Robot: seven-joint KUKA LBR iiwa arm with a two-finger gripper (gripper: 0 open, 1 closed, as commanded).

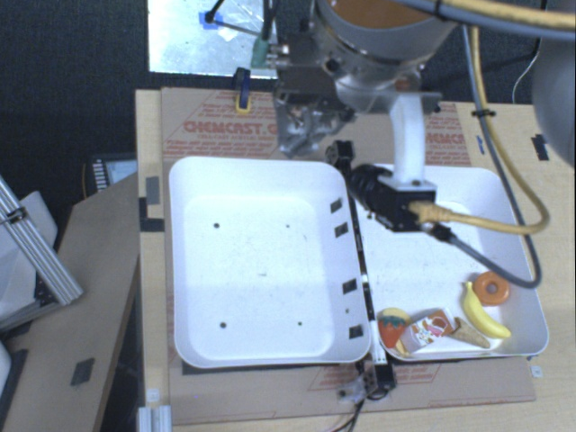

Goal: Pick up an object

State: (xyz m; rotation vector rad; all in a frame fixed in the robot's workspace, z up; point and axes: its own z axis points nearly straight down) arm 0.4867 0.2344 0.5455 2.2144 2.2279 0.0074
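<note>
My gripper [304,135] is hanging at the back of the bench, over the cardboard sheet [216,126], just behind the far rim of the left bin [180,268] and close to the seam between the two bins. It is blurring into a grey smear from this angle, so I cannot tell whether it is apart or together, and I am seeing nothing held in it.

Everything worth picking is lying well apart from me, crowded into the near corner of the right bin [423,268]. A banana [484,313] is lying beside the bin's right wall, with a small orange round thing [491,288] just behind it. To its left, along the front wall, a cone-shaped piece [468,334], a small packet [428,328] and a red-orange fruit [393,328] are sitting in a row, close enough that they may be touching.

I am judging that I am only starting the approach. To do it well, I should be crossing to the right bin and forward, then coming down straight over one piece. The banana looks the best choice: it is the largest, and gripping across its narrow middle should be keeping me off the wall and its neighbours. The crowded row is risking a grab that nudges things aside.
</note>
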